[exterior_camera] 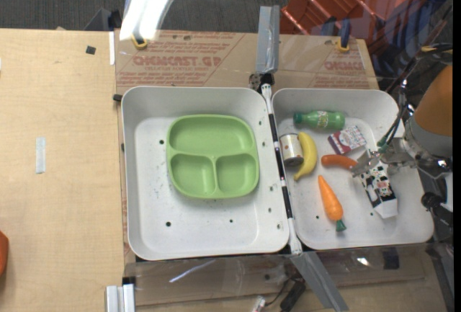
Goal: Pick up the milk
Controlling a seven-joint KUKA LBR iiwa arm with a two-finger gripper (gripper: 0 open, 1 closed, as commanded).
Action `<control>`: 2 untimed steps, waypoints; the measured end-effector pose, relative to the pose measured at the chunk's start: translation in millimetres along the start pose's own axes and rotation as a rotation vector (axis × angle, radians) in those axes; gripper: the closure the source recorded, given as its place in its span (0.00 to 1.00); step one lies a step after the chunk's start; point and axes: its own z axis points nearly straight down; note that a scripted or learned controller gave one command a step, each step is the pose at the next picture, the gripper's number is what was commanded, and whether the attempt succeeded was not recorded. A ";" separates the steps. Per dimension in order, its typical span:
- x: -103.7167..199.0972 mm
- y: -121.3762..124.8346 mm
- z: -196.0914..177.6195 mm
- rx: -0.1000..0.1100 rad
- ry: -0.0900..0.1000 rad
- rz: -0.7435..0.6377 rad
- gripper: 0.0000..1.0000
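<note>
Left bin [137,159]: green divided plate [213,156], nothing else. Right bin [410,235]: can [291,149], banana [307,153], green bottle [320,119], carrot [330,199]. Milk carton [379,190] lies near right edge, tilted. Gripper [372,161] just above carton; claw state cannot tell. Step: reaching for the grasp. Next: descend, close on carton, lift.
</note>
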 end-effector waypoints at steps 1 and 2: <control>-0.6 0.0 -8.5 0.000 0.000 0.004 1.00; 70.4 -42.6 -106.1 0.002 0.000 -0.063 1.00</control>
